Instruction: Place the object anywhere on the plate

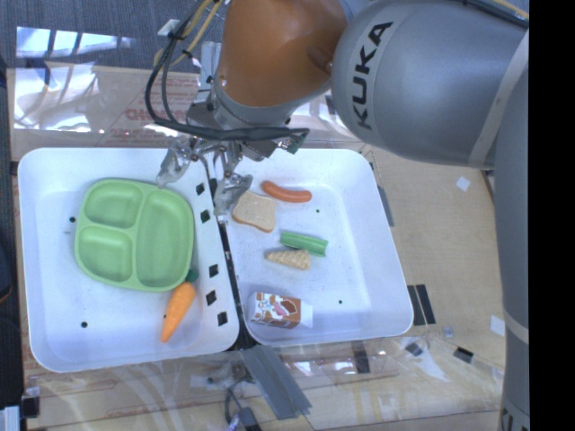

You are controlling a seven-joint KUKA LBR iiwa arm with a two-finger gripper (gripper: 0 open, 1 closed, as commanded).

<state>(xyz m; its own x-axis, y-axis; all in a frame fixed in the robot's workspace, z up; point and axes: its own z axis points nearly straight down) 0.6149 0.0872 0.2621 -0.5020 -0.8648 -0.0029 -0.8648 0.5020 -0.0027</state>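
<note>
Claw [205, 171] hovers just beside bread slice [254, 212].

A pale wooden bench [449, 250] with black tape marks, clear sheeting [81, 106] glinting along its far edge. Beyond it, dark grey carpet [90, 3]. Bright, even light.

Glossy green plastic plate [135, 233]; smooth white plastic bins [359, 268]; shiny orange band [269, 39]; matt grey arm [431, 70].

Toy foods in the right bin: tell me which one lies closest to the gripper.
The bread slice. It lies just below the gripper, beside the divider; the sausage, green piece, corn and packet lie farther off.
</note>
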